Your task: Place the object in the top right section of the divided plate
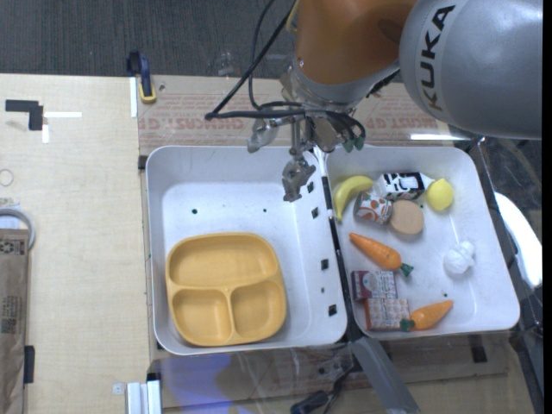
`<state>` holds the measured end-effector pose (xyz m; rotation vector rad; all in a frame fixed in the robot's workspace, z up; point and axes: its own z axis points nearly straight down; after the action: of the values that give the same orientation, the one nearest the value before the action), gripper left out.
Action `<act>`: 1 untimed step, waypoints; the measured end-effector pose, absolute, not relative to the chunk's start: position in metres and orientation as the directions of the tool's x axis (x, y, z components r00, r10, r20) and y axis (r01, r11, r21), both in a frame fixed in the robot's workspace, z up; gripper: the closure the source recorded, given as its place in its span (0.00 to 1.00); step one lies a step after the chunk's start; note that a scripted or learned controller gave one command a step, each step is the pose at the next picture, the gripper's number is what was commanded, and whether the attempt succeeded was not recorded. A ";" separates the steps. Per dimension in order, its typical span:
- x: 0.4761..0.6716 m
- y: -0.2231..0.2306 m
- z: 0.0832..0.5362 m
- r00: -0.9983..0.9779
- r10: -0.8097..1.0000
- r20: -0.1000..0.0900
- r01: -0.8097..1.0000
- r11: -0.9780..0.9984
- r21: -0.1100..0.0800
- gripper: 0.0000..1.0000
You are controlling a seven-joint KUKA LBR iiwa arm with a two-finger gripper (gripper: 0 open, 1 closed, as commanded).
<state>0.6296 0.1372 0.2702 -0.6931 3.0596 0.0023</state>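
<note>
Hangs with claw (297, 179) seemingly empty, finger gap unclear. Right of claw: banana (348, 193), carrot (376, 251). Below-left: yellow divided plate (226, 288). Better first to reach right, grip one object firmly.

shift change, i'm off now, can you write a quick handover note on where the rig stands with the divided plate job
Gripper: hangs over the upper right of the left bin, nothing seen between its fingers; open or shut unclear.
Divided plate: yellow, lower part of the left bin, all sections bare.
Candidates sit in the right bin: banana, lemon, two carrots, a few packets.
Done: nothing placed yet.
Left: pick an object, set it in the plate's top right section.
</note>
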 end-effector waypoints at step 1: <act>0.646 0.139 0.300 -0.763 -0.646 -0.006 -0.646 0.763 -0.001 0.00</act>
<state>0.6463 0.1392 0.2999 -1.0794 2.9440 0.0020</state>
